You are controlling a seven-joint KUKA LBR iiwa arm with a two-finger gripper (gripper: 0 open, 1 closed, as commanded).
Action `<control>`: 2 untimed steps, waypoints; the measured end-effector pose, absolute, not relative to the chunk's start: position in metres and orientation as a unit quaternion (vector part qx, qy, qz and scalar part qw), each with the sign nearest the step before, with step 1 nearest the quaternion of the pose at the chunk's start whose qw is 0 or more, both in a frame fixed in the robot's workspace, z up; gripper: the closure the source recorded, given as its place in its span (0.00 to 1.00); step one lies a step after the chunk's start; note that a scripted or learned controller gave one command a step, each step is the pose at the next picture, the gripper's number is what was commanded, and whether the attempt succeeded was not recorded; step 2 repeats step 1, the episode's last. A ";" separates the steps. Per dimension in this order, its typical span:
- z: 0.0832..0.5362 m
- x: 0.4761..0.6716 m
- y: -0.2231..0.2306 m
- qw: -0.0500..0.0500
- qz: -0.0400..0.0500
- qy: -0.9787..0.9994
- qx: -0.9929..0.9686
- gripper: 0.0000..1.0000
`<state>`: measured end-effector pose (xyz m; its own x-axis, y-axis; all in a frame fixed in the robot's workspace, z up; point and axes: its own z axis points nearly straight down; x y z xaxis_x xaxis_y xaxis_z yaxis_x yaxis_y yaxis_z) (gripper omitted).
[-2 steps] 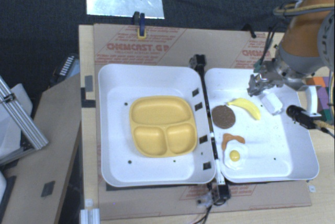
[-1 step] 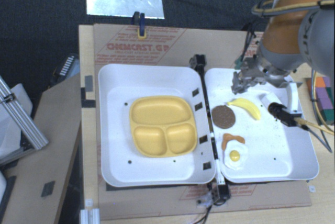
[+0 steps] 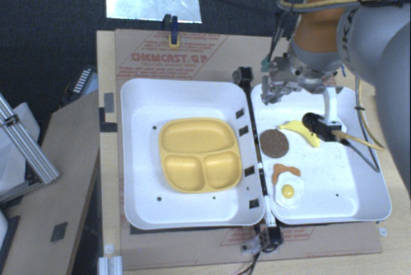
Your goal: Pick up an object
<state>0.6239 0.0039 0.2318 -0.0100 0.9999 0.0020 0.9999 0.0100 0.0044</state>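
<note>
The arm comes in from the right, bent down over the far part of the right bin. Its gripper hangs there near the rim; I cannot tell its state. Below it lie a banana, a brown disc and a fried egg, all untouched.

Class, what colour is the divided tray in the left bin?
Yellow: the divided tray, seen clearly in the camera view.

I log in the right bin: banana, brown disc, fried egg, all lying flat.
</note>
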 end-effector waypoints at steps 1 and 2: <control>0.232 0.631 0.064 0.001 0.001 0.710 0.704 1.00; 0.232 0.631 0.064 0.001 0.001 0.710 0.704 1.00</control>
